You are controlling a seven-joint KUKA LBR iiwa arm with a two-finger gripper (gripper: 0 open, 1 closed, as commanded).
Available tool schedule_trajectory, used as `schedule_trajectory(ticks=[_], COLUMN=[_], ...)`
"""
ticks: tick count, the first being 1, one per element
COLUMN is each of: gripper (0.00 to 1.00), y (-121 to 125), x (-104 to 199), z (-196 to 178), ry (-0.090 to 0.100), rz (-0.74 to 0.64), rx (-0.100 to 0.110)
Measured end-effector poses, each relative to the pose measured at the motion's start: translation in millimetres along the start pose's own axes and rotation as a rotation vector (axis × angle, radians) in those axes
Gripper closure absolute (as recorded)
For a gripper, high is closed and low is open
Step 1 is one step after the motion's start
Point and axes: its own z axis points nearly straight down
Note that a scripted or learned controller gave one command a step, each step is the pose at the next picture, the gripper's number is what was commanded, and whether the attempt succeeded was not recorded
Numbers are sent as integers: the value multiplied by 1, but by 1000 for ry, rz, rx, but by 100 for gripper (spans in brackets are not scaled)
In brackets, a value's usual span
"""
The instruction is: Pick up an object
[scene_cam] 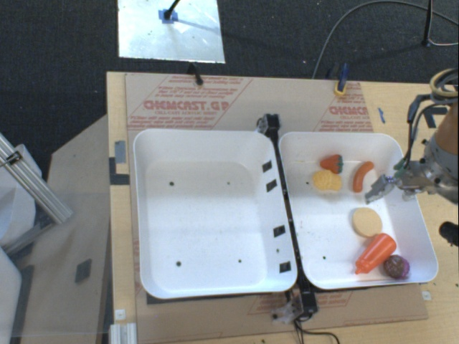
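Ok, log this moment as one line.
arm: at right bin's right rim | gripper: beside sausage, nothing held | toys: all in right bin | pick: not yet done

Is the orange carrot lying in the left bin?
No, the orange carrot lies in the right bin, near its front edge beside a dark purple item.

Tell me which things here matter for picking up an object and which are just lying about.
For the job: gripper; sausage; tomato; yellow piece; round cracker; carrot; purple ball.

Lying about: left bin; metal plate; blue clamp.
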Motion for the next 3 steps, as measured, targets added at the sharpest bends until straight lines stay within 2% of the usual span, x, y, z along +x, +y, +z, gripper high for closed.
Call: schedule_trajectory(ticks=[1, 2, 3], gripper=[0, 0, 0], y=[83, 134, 82], x=[46, 49, 27], z=[92, 109, 111], ry=[3, -1, 0], rz=[-7, -4, 5], rx=[1, -9, 3])
